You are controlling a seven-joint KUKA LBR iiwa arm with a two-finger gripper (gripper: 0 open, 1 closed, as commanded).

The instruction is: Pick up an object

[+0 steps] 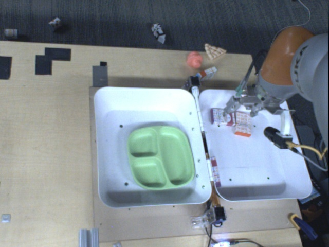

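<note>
1. Bench (46,153): pale wood surface. Dark rectangular patches (51,58) lie toward its 10 o'clock corner.

2. Left bin (103,138): shallow and white. A green divided plate (160,156) lies flat at the centre of the floor, shifted slightly toward 6 o'clock. It has three compartments: two smaller ones on the 9 o'clock side and one long one on the 3 o'clock side.

3. Bench edge beyond the bins: a pink ball (194,59) rests at 12 o'clock of the seam between the two bins. A pale wedge-shaped item (215,51) lies just beside it, on its 2 o'clock side.

4. Right bin (257,189): shallow and white, set against the 3 o'clock side of the left bin. The task's things are two small flat packets, touching or nearly touching:
   - a patterned red-and-white packet (221,116) at the bin's 11 o'clock;
   - a white packet with a red edge (243,126) at the 4 o'clock side of the first.

5. Gripper (241,110): reaches in from 3 o'clock and sits low over the two packets, at the bin's 12 o'clock region. The jaws stand spread, one finger toward each packet. Neither packet is seen pinched between them; both lie on the bin floor.

6. Arm (303,71): grey, with the orange band (282,55) at 1 o'clock of the gripper.
</note>
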